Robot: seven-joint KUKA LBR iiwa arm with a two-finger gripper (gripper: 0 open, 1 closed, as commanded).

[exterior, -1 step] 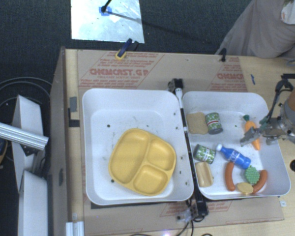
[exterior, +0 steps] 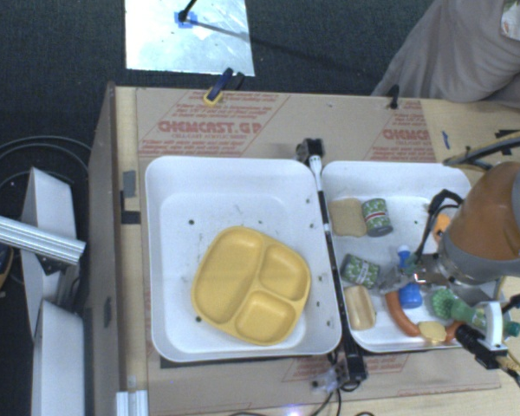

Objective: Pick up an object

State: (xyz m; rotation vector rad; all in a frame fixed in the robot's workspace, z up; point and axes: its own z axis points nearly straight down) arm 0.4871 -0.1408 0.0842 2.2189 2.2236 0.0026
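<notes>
Cardboard-topped bench [exterior: 269,115] on dark carpet, two white bins. The left bin [exterior: 169,232] has a yellow divided tray [exterior: 251,284]. The right bin [exterior: 399,180] has green cans [exterior: 375,216], a blue toy [exterior: 409,296], a sausage [exterior: 399,314]. The arm [exterior: 494,224] hovers there; can't tell on the grip.

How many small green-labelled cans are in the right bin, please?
2. One small green-labelled can stands near the bin's back, beside a tan block; the other can lies on its side near the divider. The grey arm may hide more.
</notes>
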